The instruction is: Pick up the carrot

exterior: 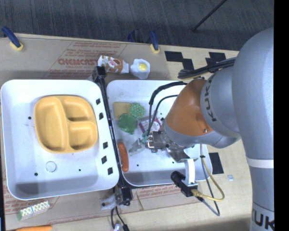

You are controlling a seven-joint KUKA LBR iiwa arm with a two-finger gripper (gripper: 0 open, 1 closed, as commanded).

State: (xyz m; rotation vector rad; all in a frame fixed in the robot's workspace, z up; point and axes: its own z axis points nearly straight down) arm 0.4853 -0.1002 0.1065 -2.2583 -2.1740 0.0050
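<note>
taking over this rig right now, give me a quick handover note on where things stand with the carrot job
Tool: low in the right bin, just right of the carrot; whether it is open or shut cannot be told.
Carrot: lying along the right bin's left wall, not gripped.
Nearby: green items further up the same bin; yellow tray in the left bin.
Done: arm is down near the carrot.
Left: grasp the carrot and lift it.

Carrot [123, 157]: small, orange, elongated, lying flat, lengthwise approx. top-to-bottom, just below frame center, hugging the left wall of the right-hand bin [149, 179], lower-left part.
</note>
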